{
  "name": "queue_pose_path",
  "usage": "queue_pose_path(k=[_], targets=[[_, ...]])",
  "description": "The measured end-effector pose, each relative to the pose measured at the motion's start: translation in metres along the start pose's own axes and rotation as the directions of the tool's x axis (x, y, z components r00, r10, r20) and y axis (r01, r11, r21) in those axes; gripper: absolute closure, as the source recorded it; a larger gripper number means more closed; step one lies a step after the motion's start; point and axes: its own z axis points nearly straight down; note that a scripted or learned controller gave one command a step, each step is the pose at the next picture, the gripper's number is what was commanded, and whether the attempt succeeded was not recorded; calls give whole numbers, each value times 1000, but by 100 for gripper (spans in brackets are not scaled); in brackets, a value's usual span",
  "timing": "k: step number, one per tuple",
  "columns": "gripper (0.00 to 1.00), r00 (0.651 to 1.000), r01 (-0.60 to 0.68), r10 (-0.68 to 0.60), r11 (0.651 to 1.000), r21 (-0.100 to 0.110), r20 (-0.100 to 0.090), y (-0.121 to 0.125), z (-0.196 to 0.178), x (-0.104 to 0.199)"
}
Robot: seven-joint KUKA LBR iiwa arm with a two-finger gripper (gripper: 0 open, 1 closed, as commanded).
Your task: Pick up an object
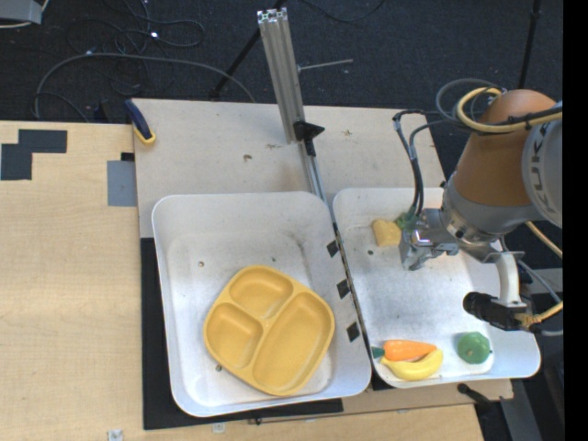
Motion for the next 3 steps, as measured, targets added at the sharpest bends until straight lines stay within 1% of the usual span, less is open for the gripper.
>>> queue_pose_path(k=[1, 2, 3], targets=[[100, 1000, 4, -4, 1000, -3, -2, 10, -13, 53], [100, 1000, 4, -4, 1000, -2, -1, 13, -9, 100], [100, 1000, 3, -3, 1000, -3, 0, 27, -2, 144]])
